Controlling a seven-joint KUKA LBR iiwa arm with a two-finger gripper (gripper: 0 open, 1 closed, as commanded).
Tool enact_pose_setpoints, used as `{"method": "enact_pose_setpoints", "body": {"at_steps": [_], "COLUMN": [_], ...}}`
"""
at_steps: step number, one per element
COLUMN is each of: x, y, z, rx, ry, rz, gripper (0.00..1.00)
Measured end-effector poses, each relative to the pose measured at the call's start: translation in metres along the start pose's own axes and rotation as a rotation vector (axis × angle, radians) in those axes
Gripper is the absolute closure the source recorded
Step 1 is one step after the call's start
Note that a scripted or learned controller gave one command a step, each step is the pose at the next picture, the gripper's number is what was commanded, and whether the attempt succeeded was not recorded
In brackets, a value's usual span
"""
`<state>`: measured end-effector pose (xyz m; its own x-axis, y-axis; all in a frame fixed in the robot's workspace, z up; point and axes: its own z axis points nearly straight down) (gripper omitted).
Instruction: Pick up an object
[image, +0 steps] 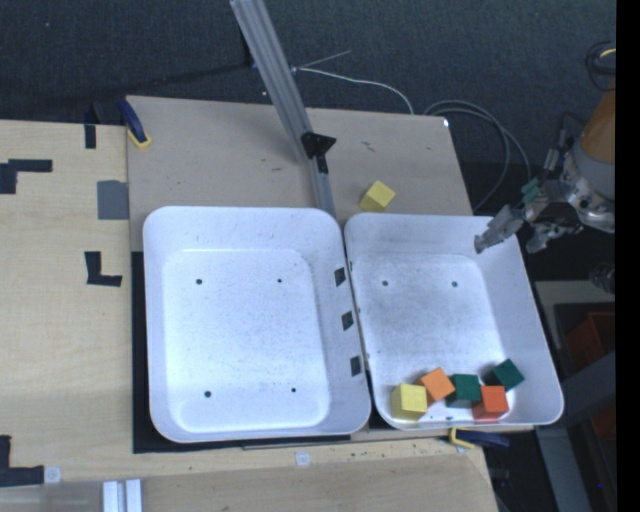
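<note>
Hovering at the right-hand white bin's (520, 300) two o'clock rim, two-finger gripper (510, 232) with nothing visibly held; finger spread impossible to tell. Clustered at that bin's five o'clock corner: yellow cube (409, 399), orange cube (437, 383), two green blocks (466, 387), red-orange block (493, 400). Lying outside at twelve o'clock, another yellow block (378, 196).

1 fixed camera looks down at a slant on 2 white bins (160, 300) mid-frame, bench (60, 250) at left, arm (600, 140) upper right.
</note>
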<state>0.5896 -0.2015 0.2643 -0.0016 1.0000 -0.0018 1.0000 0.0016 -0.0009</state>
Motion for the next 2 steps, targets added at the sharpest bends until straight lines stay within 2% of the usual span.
{"method": "enact_pose_setpoints", "body": {"at_steps": [1,2], "x": [0.001,0.068], "y": [0.0,0.027], "z": [-0.01,0.026], "rx": [0.0,0.002], "ry": [0.0,0.004], "rz": [-0.001,-0.006], "gripper": [1.0,1.0]}}
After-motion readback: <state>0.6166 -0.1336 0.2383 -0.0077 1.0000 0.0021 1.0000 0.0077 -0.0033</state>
